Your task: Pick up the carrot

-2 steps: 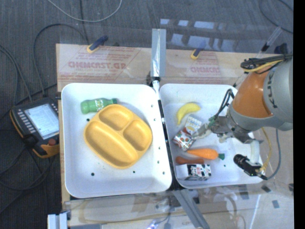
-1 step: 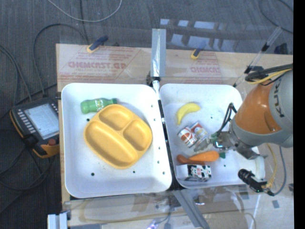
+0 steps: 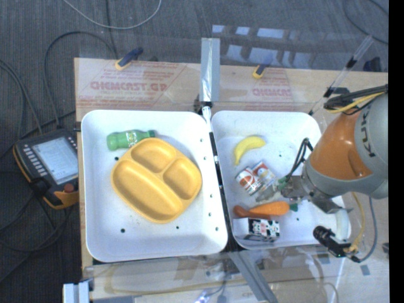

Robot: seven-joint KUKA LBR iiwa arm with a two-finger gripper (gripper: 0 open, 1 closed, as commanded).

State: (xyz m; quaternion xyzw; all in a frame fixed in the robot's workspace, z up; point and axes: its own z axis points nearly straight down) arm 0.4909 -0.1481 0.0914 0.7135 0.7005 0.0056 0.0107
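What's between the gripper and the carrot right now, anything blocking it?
Nothing visible. The gripper sits right at the carrot's right end in the right bin. The can lies just above the carrot and the small carton just below, crowding it but not blocking it.

The orange carrot (image 3: 265,209) lies on its side, nearly level across the right bin's (image 3: 297,120) front part, thick end rightward.

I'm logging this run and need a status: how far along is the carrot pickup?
Done: the arm has reached into the right bin, and its hand is low, just by the leafy end of the carrot. In hand: nothing visibly; the carrot lies flat on the bin floor between the can and the small carton. Left: closing on the carrot and lifting it.
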